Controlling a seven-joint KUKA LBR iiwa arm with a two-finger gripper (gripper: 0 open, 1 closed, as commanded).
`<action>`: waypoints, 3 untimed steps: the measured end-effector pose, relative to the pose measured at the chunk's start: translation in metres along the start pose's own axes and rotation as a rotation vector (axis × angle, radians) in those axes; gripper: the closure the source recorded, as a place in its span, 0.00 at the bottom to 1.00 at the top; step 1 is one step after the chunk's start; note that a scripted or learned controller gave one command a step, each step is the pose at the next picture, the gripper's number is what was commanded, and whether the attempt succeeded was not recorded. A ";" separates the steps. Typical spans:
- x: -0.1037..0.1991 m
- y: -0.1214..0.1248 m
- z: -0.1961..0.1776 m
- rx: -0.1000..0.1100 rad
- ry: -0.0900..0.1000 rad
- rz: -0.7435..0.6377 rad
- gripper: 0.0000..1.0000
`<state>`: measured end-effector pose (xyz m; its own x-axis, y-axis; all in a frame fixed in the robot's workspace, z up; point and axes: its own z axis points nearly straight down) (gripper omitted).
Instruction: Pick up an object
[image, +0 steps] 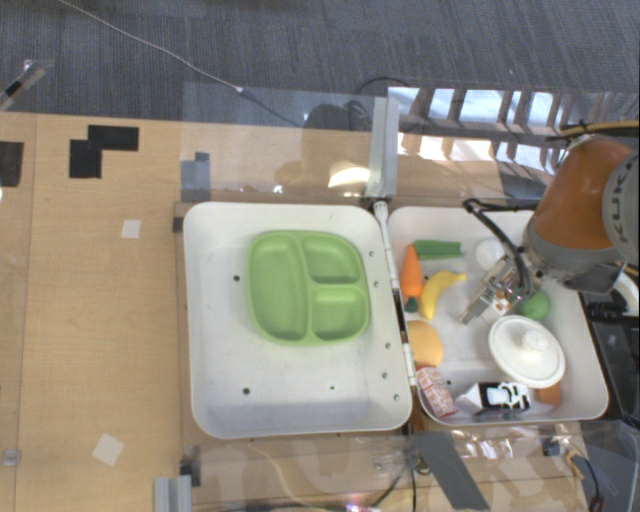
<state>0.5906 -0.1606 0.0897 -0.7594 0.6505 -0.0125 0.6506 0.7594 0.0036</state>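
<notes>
Right now the gripper (488, 300) hangs low inside the right bin (596, 395), near its middle, with the arm (585, 205) coming in from two o'clock. Its fingers look slightly parted with nothing between them, so the pick is not yet made; this reads as the approach step. No single target is named. The closest candidates are the banana (438, 291) at nine o'clock of the gripper, just beside it, the white lidded bowl (526, 350) at five o'clock, and a green ball (535, 305) at three o'clock, partly hidden by the wrist. Further off, a carrot (411, 270) and a green block (437, 248) lie toward ten o'clock, an orange fruit (425, 343) at seven o'clock. The left bin (205, 330) bears a green tray (305, 287). Next, I judge, the gripper must centre over one item, likely the banana, drop, and close across its narrow width without nudging the bowl.
</notes>
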 end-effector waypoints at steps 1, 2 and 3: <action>0.040 0.056 -0.001 -0.005 -0.001 -0.118 0.00; -0.025 0.074 0.002 0.011 0.028 -0.041 0.00; -0.011 0.093 0.002 0.021 0.011 0.217 0.00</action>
<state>0.6589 -0.0972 0.0881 -0.6017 0.7987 -0.0030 0.7986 0.6016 -0.0157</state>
